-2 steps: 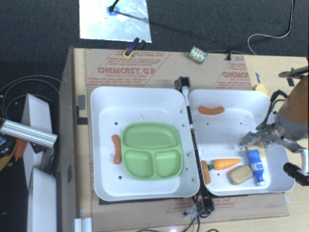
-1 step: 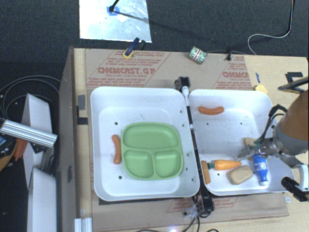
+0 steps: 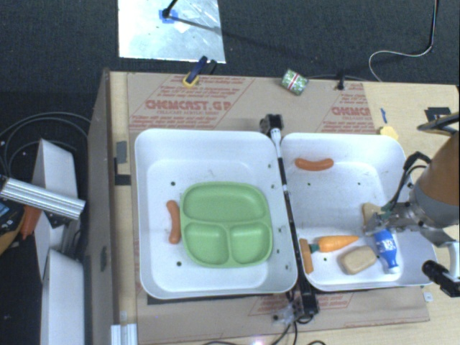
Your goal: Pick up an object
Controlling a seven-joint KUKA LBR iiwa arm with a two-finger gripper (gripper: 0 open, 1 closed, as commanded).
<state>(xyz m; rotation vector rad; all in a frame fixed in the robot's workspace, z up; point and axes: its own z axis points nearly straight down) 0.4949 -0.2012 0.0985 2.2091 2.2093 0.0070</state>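
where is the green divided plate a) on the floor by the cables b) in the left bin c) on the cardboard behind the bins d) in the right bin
b, the green plate lies in the left bin with a sausage beside it, while the right bin holds the carrot and other items.

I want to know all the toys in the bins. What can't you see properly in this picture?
- Gripper: blurred in the camera view, so open or shut is unclear.
- Tan piece beside it: partly covered by the gripper, so I can't name it.
- Blue bottle: label too small to read.
- Arm: cut off by the right edge.
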